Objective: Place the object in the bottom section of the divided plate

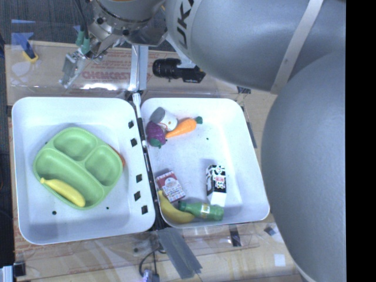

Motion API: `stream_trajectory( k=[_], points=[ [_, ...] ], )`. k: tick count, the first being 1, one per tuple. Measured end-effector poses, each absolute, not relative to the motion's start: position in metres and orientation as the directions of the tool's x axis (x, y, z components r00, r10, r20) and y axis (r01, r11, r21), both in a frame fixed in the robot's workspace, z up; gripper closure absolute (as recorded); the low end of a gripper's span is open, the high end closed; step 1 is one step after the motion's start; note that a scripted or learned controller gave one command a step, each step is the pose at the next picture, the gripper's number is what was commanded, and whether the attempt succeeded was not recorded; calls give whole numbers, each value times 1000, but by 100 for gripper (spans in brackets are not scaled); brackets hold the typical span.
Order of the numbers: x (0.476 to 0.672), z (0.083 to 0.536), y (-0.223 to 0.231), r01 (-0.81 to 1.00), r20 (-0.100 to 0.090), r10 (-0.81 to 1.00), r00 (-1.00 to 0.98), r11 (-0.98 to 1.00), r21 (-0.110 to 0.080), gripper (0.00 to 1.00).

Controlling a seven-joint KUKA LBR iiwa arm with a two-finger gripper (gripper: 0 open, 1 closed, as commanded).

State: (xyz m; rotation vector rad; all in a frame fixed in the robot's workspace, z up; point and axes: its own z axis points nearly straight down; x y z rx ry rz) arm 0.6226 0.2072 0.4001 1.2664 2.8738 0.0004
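Observation:
A green divided plate (79,162) lies in the left white bin (35,222). A yellow toy banana (63,191) rests along the plate's lower left edge, in its long bottom section. My gripper (71,69) hangs beyond the far edge of the left bin, above the bench and well away from the plate. I see nothing in it. The big grey arm covers the top and right of the view.
The right bin (249,157) holds a carrot (181,127), a purple toy (156,133), a cow-patterned carton (217,184), a red box (171,187), a second banana (172,212) and a green bottle (202,209). Something orange (121,155) peeks out behind the plate's right rim.

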Motion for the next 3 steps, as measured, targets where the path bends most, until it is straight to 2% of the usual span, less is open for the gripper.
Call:
stream_trajectory(
  k=[1, 2, 3],
  points=[
    [623, 400, 207, 738, -1, 738, -675, 675, 1, 0],
    [587, 363, 190, 631, 1, 631, -776, 776, -3, 0],
    [587, 364, 190, 631, 1, 631, -776, 776, -3, 0]
  ],
)
